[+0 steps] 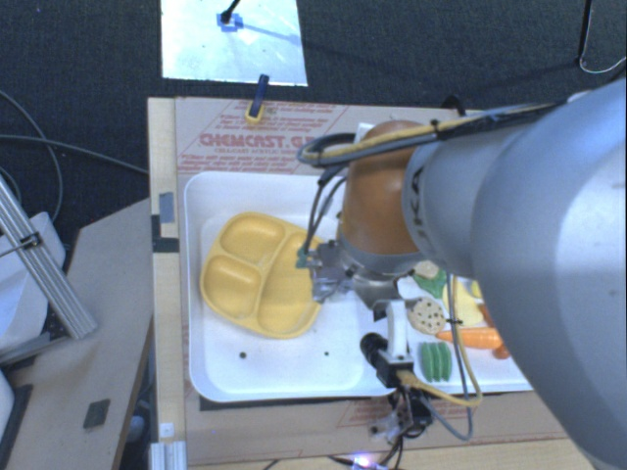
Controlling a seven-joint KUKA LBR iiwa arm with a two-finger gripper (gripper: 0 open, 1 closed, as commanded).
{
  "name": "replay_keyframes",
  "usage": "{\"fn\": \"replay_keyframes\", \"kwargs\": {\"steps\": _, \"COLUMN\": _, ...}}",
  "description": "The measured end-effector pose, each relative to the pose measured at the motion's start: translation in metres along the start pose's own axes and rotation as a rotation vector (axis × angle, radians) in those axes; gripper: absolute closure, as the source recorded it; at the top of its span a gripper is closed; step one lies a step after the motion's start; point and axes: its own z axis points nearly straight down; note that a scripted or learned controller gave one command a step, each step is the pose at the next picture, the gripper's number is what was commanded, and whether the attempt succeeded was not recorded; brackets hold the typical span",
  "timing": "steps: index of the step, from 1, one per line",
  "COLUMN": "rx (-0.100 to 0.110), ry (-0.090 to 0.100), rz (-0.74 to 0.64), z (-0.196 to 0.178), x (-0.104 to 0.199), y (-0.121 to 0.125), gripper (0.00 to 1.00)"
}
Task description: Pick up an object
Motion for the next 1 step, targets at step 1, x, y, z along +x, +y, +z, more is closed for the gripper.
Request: {"fn": "replay_keyframes", "kwargs": {"steps": 1, "rx": -0.014, "ry": -0.004, "rz": 0.008, "z": -0.0183, "x": -0.0734, "y": 0.0439, "gripper": 1.00}}
